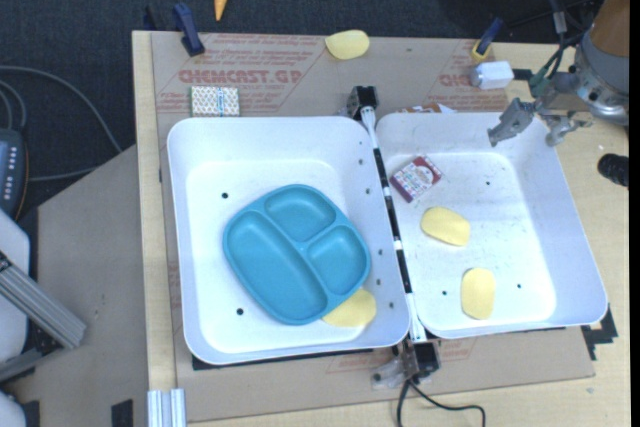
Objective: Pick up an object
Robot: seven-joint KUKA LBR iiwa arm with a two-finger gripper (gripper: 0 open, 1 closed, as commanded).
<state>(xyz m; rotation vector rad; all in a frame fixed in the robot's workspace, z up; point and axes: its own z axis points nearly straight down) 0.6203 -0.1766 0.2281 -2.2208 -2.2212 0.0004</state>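
Gripper (530, 120), fingers spread and holding nothing, hangs over the right bin (560, 215)'s far edge; your nearest target, the wrapped packet (416, 177), lies down-left.

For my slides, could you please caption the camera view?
Gripper above the right bin, which holds two yellow pieces and a packet; blue divided plate in the left bin.

Apparently "CHEMCAST GP" on bench board (250, 75)

Bright even overhead light, soft shadows, slight glare on 2 bins (200, 150), sharp focus
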